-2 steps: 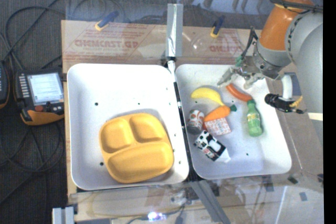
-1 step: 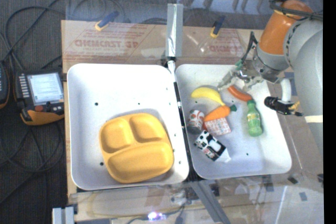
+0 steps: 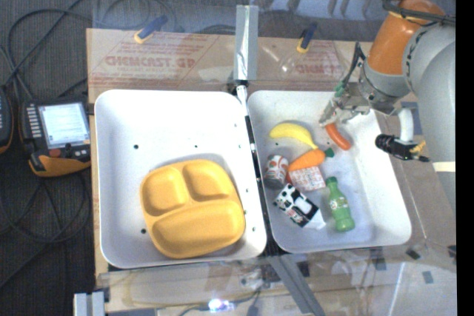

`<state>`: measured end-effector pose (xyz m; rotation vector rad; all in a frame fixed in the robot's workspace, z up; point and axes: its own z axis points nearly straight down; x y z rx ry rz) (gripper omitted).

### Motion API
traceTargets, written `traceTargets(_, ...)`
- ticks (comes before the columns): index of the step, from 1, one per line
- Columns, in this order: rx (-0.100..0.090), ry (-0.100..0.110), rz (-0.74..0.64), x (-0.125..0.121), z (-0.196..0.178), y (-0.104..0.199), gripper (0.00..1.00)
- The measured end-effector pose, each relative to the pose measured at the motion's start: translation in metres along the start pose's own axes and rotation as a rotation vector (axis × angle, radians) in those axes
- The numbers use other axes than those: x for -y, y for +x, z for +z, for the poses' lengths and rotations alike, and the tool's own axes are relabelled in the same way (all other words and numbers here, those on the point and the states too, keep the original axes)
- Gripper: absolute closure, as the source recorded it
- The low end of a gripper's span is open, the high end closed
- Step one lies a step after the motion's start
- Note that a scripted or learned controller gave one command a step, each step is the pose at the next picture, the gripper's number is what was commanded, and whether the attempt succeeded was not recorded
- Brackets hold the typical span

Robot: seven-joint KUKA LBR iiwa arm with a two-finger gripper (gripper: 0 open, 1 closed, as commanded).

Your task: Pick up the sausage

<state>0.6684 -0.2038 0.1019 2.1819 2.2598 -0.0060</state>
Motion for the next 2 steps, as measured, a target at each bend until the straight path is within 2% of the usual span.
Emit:
traceTargets(1, 0.001, -0.002, -0.117, -0.001, -0.103, 0.033, 1.0)
traceTargets(2, 0.0, -0.001, -0.292, -0.001, -0.073, 0.033, 1.0)
